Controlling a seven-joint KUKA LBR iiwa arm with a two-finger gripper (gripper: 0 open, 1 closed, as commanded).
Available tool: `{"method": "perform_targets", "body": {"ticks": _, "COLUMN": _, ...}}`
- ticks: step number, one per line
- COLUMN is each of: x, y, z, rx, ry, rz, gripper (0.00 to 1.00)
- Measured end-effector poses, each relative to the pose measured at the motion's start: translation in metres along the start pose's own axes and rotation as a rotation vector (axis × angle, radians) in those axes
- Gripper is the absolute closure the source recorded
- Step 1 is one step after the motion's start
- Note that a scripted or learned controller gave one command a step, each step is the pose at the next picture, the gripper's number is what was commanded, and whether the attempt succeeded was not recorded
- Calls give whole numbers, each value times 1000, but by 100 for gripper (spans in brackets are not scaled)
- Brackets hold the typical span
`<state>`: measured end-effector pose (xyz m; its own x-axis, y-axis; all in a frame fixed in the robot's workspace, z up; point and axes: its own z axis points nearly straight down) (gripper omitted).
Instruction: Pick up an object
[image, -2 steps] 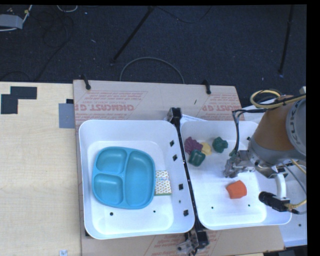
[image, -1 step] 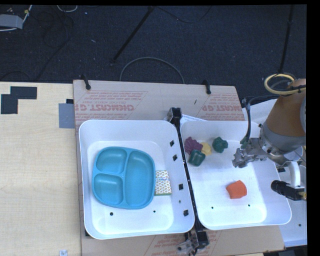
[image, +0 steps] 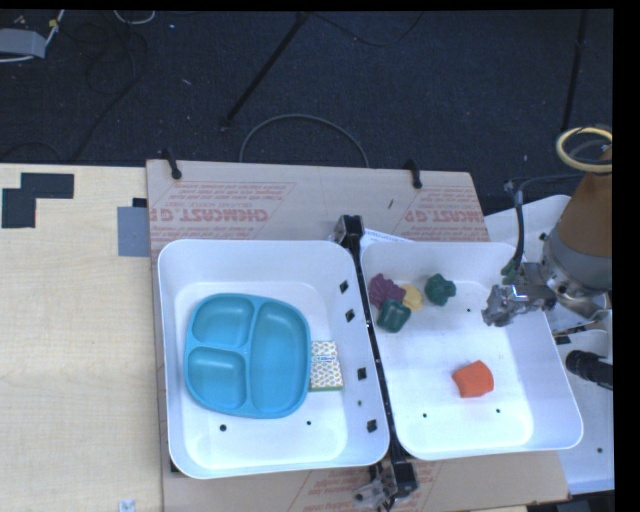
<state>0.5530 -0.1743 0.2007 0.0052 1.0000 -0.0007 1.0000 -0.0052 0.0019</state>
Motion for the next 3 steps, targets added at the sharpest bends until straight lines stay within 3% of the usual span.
{"method": "perform_targets", "body": {"ticks": 1, "x": -1, "y": 1, "z": -31, "rx": 0, "ry": 0, "rz": -6, "gripper": 100}}
{"method": "perform_targets", "body": {"ticks": 3, "x": 99, "y": 38, "z": -31, "rx": 3, "ry": 3, "rz": -10, "gripper": 100}}
